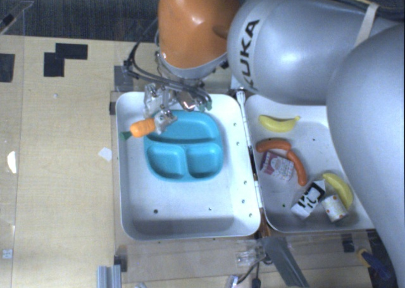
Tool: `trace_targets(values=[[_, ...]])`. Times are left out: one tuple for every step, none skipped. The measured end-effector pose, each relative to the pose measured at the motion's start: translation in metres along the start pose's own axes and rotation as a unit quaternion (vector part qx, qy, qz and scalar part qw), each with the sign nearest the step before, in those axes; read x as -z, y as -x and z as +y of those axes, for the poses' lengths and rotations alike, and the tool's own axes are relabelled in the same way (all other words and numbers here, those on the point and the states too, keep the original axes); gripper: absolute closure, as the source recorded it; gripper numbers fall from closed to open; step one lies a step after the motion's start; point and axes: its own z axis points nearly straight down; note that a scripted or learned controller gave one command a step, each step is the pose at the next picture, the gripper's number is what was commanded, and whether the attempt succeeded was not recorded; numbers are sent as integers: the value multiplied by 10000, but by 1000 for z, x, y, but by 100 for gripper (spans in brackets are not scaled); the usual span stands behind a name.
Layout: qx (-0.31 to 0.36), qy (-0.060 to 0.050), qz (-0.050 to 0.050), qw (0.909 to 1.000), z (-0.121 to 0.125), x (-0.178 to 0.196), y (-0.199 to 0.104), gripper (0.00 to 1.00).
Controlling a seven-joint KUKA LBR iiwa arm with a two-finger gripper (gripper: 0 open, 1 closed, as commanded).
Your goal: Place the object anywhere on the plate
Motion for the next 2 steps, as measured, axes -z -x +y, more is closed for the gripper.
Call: trace_targets(values=[[1714,7,11,9852,5,-18,-9,100],[898,0,-4,9960,-22,-19,27,100]])
